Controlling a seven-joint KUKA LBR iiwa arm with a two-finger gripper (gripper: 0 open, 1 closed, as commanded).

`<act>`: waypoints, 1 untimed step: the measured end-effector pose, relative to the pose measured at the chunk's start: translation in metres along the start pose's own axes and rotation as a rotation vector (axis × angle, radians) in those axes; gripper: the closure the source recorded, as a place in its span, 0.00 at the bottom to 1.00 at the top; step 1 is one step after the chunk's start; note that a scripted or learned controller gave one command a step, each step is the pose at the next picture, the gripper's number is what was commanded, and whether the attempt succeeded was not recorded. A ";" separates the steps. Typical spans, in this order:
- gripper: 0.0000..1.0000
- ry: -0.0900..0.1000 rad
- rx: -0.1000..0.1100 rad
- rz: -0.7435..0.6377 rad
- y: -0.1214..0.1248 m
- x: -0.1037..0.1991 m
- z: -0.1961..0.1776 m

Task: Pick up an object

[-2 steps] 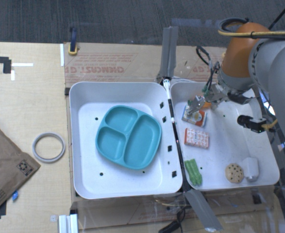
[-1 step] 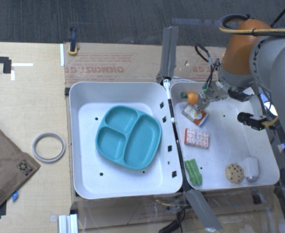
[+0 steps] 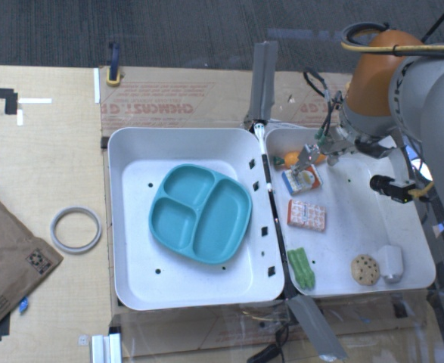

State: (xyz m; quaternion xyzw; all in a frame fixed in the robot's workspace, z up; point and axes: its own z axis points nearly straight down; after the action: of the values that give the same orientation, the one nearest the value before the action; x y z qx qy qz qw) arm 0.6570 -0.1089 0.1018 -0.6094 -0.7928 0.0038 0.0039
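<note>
You see the gripper [image 3: 309, 159] low in the right bin [image 3: 403, 225], just above a small colourful packet [image 3: 301, 180]. A teal divided plate [image 3: 200, 212] lies in the left bin [image 3: 131, 225].

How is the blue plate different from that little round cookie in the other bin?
The teal divided plate is far larger than the cookie and fills much of the left bin; the cookie takes a small corner of the right bin. The plate is plain teal with three compartments; the cookie is tan with dark specks. The plate lies alone; the cookie sits beside a small white object. Both lie flat.
</note>
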 end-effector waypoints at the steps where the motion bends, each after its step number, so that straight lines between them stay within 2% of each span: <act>1: 0.00 -0.006 -0.020 0.074 -0.012 0.009 0.005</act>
State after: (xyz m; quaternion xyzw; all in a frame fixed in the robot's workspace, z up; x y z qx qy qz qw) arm 0.6429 -0.1035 0.0965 -0.6382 -0.7699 -0.0021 -0.0045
